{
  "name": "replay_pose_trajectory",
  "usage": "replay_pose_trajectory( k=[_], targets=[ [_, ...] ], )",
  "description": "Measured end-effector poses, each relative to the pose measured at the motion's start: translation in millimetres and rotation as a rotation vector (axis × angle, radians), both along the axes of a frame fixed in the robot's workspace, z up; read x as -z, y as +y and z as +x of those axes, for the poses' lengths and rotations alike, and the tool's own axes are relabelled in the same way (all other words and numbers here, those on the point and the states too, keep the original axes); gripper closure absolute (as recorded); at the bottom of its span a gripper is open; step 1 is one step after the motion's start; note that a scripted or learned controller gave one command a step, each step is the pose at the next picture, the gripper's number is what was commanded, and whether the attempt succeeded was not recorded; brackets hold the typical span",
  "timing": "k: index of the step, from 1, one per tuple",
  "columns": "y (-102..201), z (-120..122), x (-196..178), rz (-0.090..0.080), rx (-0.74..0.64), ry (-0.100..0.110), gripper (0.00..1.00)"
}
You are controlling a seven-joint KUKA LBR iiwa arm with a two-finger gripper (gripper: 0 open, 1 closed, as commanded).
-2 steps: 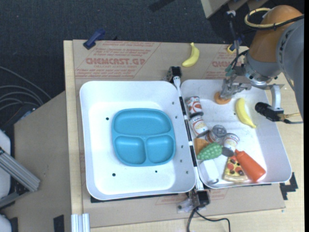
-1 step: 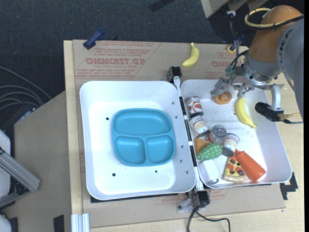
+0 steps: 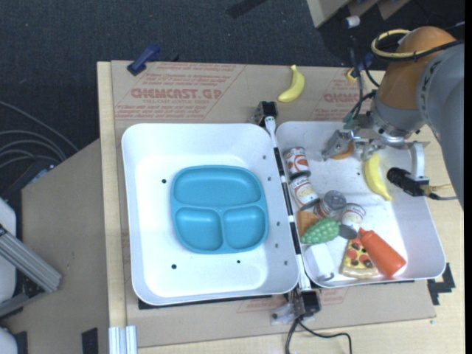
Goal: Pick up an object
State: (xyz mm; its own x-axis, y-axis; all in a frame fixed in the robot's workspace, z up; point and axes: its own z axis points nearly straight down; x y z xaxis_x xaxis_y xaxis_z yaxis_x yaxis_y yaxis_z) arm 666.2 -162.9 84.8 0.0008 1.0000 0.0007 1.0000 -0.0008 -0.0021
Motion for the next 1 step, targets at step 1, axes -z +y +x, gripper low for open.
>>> replay_pose_trajectory(
  k=[1],
  targets=[
    [0.1, 0.7, -10.7, -0.001, -0.001, -0.002, 1.0]
  ],
)
